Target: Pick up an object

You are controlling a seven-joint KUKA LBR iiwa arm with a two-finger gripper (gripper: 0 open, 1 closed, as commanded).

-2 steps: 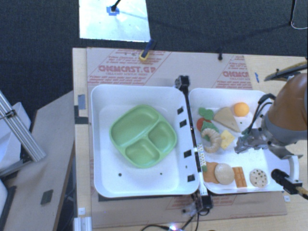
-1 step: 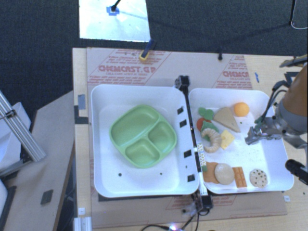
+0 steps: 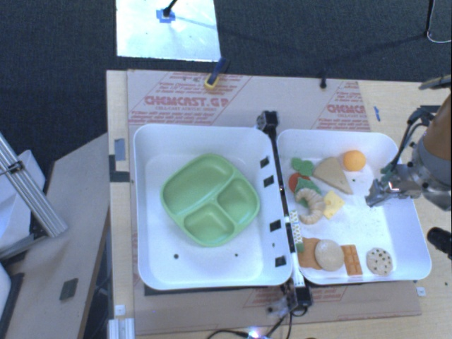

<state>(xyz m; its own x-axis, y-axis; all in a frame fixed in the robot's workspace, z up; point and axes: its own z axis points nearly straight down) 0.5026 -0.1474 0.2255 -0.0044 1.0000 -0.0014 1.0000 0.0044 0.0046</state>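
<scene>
Nearest, along the right bin's (image 3: 413, 249) front, lie a cookie (image 3: 379, 260), a cracker (image 3: 351, 258), and a tan bun (image 3: 328, 254) on an orange slice (image 3: 307, 254). Behind them sit a shrimp (image 3: 311, 205) and a cheese cube (image 3: 332, 204), then a tomato (image 3: 294, 182), a green leaf (image 3: 304, 167), a tan wedge (image 3: 333, 174) and an orange (image 3: 353, 160). The jaws (image 3: 376, 192) hang over the bin's bare right side, right of the cheese cube, touching no food; I cannot tell whether they are spread or closed. The left bin (image 3: 152, 260) holds a green tray (image 3: 210, 199). Both bins rest on the counter (image 3: 183, 97).
</scene>
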